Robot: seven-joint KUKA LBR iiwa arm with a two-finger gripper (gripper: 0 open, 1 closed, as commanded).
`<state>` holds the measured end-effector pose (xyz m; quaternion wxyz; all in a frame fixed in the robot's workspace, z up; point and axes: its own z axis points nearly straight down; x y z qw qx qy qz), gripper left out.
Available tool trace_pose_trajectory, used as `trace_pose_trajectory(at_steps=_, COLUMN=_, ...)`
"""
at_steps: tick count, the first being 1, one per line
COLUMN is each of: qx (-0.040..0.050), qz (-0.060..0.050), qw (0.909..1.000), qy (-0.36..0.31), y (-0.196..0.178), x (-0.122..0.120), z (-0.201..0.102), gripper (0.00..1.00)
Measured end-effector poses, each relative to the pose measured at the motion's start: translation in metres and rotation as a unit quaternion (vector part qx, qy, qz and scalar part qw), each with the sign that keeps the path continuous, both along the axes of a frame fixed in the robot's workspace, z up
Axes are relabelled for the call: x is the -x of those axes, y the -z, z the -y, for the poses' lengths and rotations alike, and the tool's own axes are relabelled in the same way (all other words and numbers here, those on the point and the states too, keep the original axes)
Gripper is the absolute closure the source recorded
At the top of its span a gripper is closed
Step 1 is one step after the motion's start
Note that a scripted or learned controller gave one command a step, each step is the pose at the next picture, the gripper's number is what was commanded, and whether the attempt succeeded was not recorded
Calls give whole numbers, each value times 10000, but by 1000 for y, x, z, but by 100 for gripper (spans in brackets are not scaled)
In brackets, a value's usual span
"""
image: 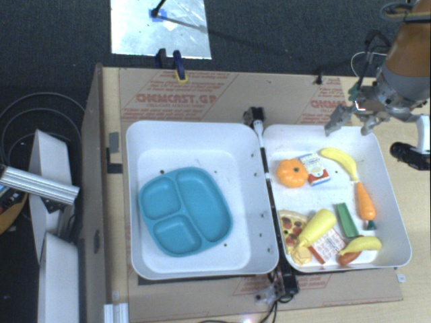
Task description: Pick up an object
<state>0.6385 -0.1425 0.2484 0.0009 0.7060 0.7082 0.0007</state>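
The hand (351, 121) hangs with its two fingers spread and nothing between them, above the far rim of the right bin (397, 210), with the grey arm (407, 66) behind it at the view's right. In that bin lie a small orange pumpkin (293, 173), a banana (340, 161), a carrot (365, 202), a green block (347, 219), a yellow bottle (316, 227), a pizza slice (291, 224) and a second banana (360, 245) near the front. The left bin (145, 153) holds a blue divided plate (184, 209), and both bins sit side by side on the table (222, 89).
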Motion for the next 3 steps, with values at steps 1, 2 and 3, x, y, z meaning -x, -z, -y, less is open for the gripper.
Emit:
trace_pose_trajectory(at_steps=1, qx=-17, qz=-47, qw=10000, qy=-22, y=105, x=-1, z=-42, gripper=0)
trace_pose_trajectory(at_steps=2, qx=-4, qz=-15, qw=10000, qy=-9, y=136, x=1, z=-47, gripper=0)
trace_pose_trajectory(at_steps=3, qx=-3, qz=-44, qw=10000, qy=36, y=126, x=105, z=-27, gripper=0)
